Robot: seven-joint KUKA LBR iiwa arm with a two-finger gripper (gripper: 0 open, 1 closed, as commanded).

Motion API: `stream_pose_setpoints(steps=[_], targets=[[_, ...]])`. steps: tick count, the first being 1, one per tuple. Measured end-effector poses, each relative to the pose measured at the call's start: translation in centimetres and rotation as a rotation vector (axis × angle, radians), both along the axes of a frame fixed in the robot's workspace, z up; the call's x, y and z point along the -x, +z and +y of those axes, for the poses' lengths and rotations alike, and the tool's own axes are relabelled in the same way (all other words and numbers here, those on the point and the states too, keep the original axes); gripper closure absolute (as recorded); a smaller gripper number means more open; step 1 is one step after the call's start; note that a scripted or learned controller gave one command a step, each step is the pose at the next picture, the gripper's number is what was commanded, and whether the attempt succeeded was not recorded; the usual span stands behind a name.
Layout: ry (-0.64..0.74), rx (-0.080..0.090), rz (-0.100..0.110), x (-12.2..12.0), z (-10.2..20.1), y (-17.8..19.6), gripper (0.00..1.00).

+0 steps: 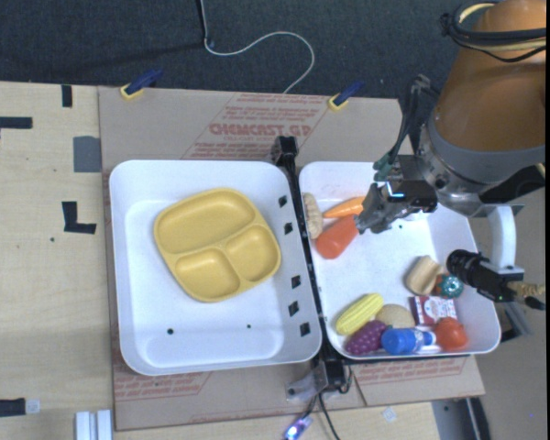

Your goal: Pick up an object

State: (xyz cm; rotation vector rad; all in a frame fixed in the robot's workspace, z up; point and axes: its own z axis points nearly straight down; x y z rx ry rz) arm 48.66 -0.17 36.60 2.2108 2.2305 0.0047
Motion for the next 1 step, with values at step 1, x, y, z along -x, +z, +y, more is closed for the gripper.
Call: stream_pose_setpoints(steps=[1], targets=[[-0.002, 0.000, 0.001, 0.29, 4.39, 4.22, 1.00]])
